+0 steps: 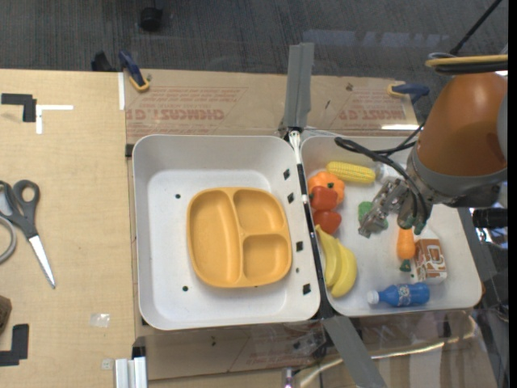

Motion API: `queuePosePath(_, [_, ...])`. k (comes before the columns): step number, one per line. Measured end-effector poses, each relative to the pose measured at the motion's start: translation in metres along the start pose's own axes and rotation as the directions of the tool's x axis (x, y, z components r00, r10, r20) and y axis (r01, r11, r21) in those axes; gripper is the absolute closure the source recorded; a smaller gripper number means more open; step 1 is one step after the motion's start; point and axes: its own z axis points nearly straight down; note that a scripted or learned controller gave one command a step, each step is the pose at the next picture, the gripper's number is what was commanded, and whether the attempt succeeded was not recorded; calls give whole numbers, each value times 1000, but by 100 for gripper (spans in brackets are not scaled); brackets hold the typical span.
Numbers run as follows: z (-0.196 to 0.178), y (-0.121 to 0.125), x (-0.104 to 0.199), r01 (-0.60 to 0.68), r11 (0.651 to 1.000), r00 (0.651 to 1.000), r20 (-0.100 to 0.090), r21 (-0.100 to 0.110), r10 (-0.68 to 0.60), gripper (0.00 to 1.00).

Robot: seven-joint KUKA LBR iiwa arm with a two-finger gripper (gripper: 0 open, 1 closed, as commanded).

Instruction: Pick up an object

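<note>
One banana bunch (339, 263), one corn cob (350, 171), one carrot (405, 244), one bottle (402, 296); pincer (386, 210) state unclear.

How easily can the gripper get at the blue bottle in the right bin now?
Probably yes. The blue bottle lies alone near the front wall of the right bin, nothing on top of it; the gripper hangs above the bin's middle, with a carton nearby.

the arm (464, 132) is showing a big rounded orange shell, glossy and catching the light, sitting over a grey collar. black cables (380, 148) are looping off its left side. the gripper (392, 208) is looking like dull grey metal with small dark fittings, its details too fine to make out.
</note>
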Motion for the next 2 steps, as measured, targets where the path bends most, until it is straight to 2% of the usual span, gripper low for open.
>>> queuePosePath(1, [-182, -53, -56, 46, 999, 999, 0, 2, -46, 100])
queuePosePath(2, [3, -57, -11, 56, 998, 998, -3, 1, -56, 100])
